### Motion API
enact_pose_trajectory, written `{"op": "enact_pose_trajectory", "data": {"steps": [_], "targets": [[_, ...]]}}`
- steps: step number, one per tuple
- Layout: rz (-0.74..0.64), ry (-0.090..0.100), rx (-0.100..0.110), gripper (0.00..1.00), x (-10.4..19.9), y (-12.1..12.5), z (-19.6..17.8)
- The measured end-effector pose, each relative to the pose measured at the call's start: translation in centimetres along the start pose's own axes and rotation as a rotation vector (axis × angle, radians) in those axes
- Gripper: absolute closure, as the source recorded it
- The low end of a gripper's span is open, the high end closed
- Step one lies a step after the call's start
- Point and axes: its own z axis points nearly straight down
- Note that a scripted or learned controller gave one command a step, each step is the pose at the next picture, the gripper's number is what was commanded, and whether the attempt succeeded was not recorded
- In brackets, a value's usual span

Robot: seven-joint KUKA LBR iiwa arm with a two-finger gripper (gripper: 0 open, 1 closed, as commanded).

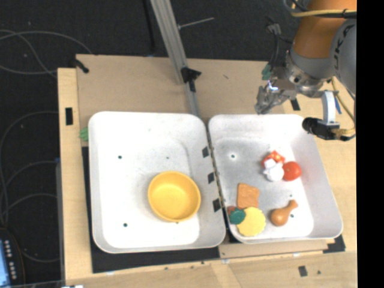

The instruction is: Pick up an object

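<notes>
Nearest of all, along the near wall of the right bin (318, 161), lies a cluster of small toys: a yellow disc (252, 221) with a green piece (237, 216) touching its left edge, a tan square cracker (247, 195) just behind them, and a brown drumstick (282, 213) to the right, its thin end pointing far-right. Farther back in the same bin sit a white and orange figure (273, 165) and a red ball (291, 170), touching each other, well apart from the near cluster.

In the left bin (108, 161) a yellow bowl (174, 195) stands upright toward the near right part.

At the far right the arm (321, 23) hangs with its gripper (264, 104) over the far rim of the right bin, well away from every toy and touching none. Whether its fingers are apart or together cannot be told at this size. A grey metal pole (171, 38) slants down from the far side toward the gap between the bins, left of the gripper. Black cables (24, 47) trail over the dark floor at left.
</notes>
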Motion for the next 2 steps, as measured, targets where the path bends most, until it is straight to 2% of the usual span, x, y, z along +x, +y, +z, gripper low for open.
{"op": "enact_pose_trajectory", "data": {"steps": [1, 2], "targets": [[-0.001, 0.001, 0.004, 1.0, -0.1, 0.1, -3.7], [-0.001, 0.0, 0.011, 1.0, 3.9, -3.4, -2.0]]}}
